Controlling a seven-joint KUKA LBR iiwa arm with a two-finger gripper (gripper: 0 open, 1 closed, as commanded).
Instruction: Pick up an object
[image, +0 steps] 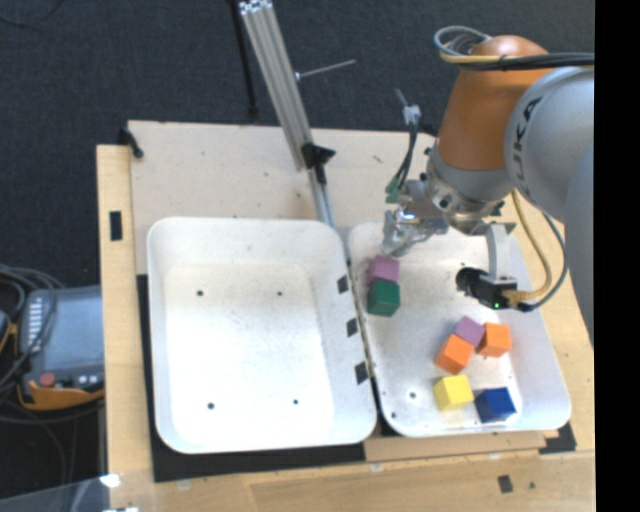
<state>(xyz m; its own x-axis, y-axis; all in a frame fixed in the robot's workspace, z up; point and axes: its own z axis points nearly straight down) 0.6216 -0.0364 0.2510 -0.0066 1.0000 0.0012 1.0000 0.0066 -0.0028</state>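
gripper (398, 238) sits low over the upper left part of the right-hand shallow white bin (535, 400), just above the small pink cube (384, 268). whether it is released or clenched: cannot tell at this resolution. nothing visibly grasped.

pink cube lies near the bin's left wall, touching or almost touching the dark green cube (383, 297) directly below it in the camera view. judged target: the pink one, since it lies nearest under the gripper.

other contents, lower right of same bin, well apart from the pink/green pair: a purple cube (469, 330), two orange cubes (455, 352) (495, 340), a yellow cube (453, 391) and a blue cube (495, 403), loosely clustered. left-hand white bin (165, 250) sits alongside on the wooden surface (200, 160).

handling estimate: the cubes look small, light, rigid, probably foam or wood; not fragile. flat faces should give good purchase, though smooth sides could slip if pinched off-centre.

where to take hold: across two opposite free faces of the pink cube, at mid-height. the face toward the green cube looks crowded, so a grasp across the left-right axis seems safer. risk: nudging the green neighbour, or the bin wall blocking one side.
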